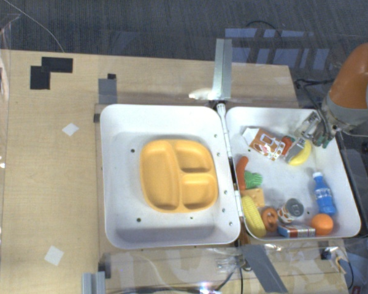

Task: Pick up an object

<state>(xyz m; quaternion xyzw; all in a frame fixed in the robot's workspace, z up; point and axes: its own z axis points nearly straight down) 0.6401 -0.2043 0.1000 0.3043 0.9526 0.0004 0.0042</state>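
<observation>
The right bin [351, 192] holds several small items. My gripper [302, 141] hangs over its upper right part, reaching in from the right edge. Just under its tip lies a yellow banana [300, 157], and an orange and white snack packet [267, 143] lies immediately to the left. Further down are a blue bottle [323, 193], an orange [322, 223], a round can [293, 209], a corn cob [251, 210], a carrot [241, 169] and a green toy [253, 179]. Whether the gripper touches the banana is unclear.
The left bin [119, 164] contains a yellow divided plate [178, 173] at its middle. A metal post [223, 72] stands behind the seam between the bins. The arm's orange band [356, 75] sits above the right bin's far right corner.
</observation>
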